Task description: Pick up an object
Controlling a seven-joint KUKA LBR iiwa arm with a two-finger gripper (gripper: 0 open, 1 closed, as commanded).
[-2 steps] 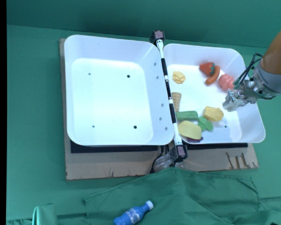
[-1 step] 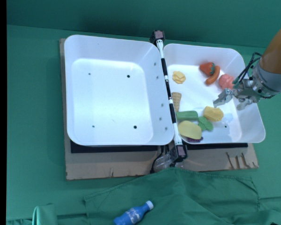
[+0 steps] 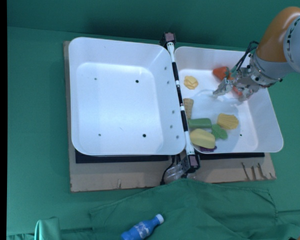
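My gripper (image 3: 231, 94) hangs over the back part of the right bin (image 3: 270, 134), its two fingers spread open and pointing down-left. A red-orange toy (image 3: 220, 73) lies just behind the fingers, and a bit of red shows close by the right finger; I see nothing clamped between them. Further forward in the same bin lie a yellow ridged piece (image 3: 228, 121), a green block (image 3: 200, 123), a green leaf shape (image 3: 219, 132) and a yellow-and-purple piece (image 3: 203, 139). A small yellow chip (image 3: 191, 82) and a cone (image 3: 189, 106) sit near the divider.
The left bin (image 3: 90, 54) stands beside the right one, with a black-and-white bar (image 3: 179, 94) along the seam between them. Green cloth (image 3: 190, 209) and a blue bottle (image 3: 142, 228) lie in front of the bench.
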